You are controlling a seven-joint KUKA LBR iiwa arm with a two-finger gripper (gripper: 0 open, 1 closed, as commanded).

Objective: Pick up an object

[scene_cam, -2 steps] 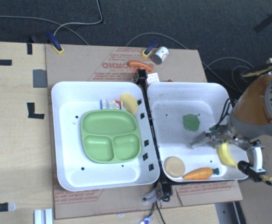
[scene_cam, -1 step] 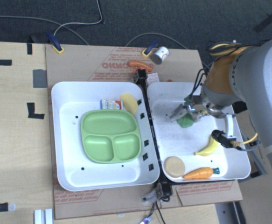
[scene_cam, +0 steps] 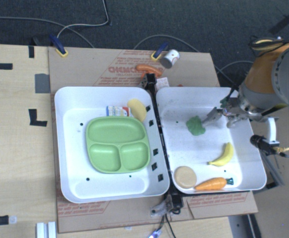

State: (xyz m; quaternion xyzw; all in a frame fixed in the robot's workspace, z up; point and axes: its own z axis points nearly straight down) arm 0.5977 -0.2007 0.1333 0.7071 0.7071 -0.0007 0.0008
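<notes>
In the right bin point(scene_cam: 243, 180) lie a green lumpy object point(scene_cam: 196, 126), a yellow banana point(scene_cam: 223, 155), an orange carrot point(scene_cam: 212, 184) and a round tan bun point(scene_cam: 185, 176). My gripper point(scene_cam: 220, 120) hangs over the right bin's upper right part, just right of the green object and apart from it. Its fingers stand open with nothing between them. The banana lies below the gripper. The carrot and the bun rest along the bin's front wall.
The left bin point(scene_cam: 70, 148) holds a green divided plate point(scene_cam: 118, 144), a yellow lemon-like piece point(scene_cam: 138, 109) and a small carton point(scene_cam: 117, 111). An orange item point(scene_cam: 149, 69) and a white cylinder point(scene_cam: 169, 58) lie on the cardboard behind the bins.
</notes>
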